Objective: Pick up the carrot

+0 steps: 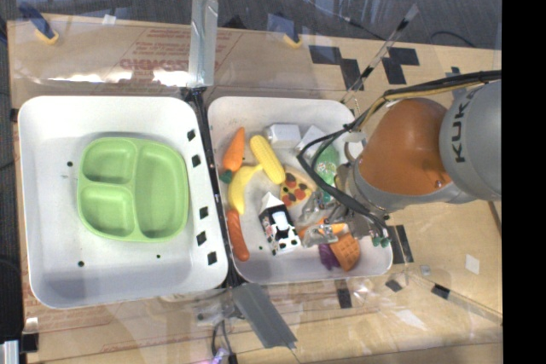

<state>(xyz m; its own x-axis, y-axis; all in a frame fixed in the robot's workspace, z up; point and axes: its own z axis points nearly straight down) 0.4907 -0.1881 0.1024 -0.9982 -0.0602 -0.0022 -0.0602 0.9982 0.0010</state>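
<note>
One carrot (234,149) lies in the right bin (256,109), near its left wall, beside two yellow pieces (256,170). The gripper (328,213) hangs well right of the carrot, grip state unclear. One green tray (134,187) sits left of it.

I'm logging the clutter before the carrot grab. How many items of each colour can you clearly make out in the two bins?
Green: 1, the divided plastic plate in the left bin
Orange: 2, the tapered toy carrot and a reddish-orange one
Yellow: 2, the toy corn cob and banana
Black-and-white: 1, the toy cow
Total: 6
</note>
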